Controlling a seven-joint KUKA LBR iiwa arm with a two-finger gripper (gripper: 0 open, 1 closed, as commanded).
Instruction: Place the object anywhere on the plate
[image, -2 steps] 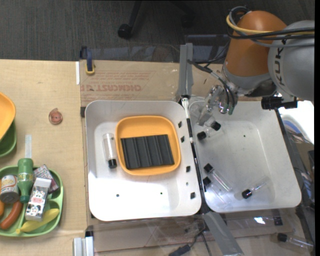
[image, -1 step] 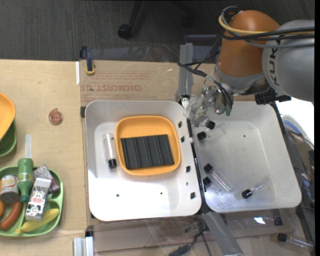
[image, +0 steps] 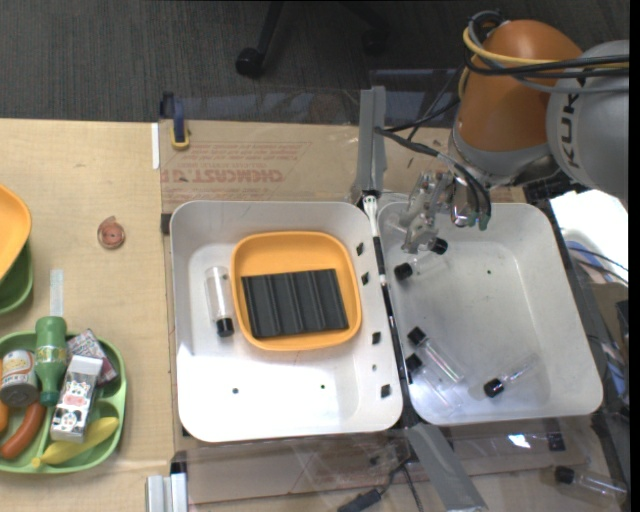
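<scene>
Nearest the camera, in the right bin (image: 530, 300), two small clear vials with black caps lie on their sides: one vial (image: 505, 378) near the front wall, another vial (image: 432, 357) just left of it by the bin's inner edge. They look like light, hard, thin-walled plastic or glass, smooth and round, so they would likely roll or squirt out of a pinch. The safest hold is probably across the middle of the barrel, square to its long axis, not on the cap end. Further back in the left bin (image: 290, 400), a third vial (image: 217, 298) lies just beside the left rim of the orange plate (image: 295, 241), off it, and a black ridged pad (image: 296, 303) covers the plate's floor; its grooves should stop a dropped vial rolling. Further still, a black-capped piece (image: 403, 270) rests close to the far left corner of the right bin. Above that corner hangs the claw (image: 432, 218), under the arm's orange band (image: 510, 85). Clear glints and a dark cap sit beneath it, but whether the claw is spread, pressed together or pinching a vial cannot be told.
</scene>
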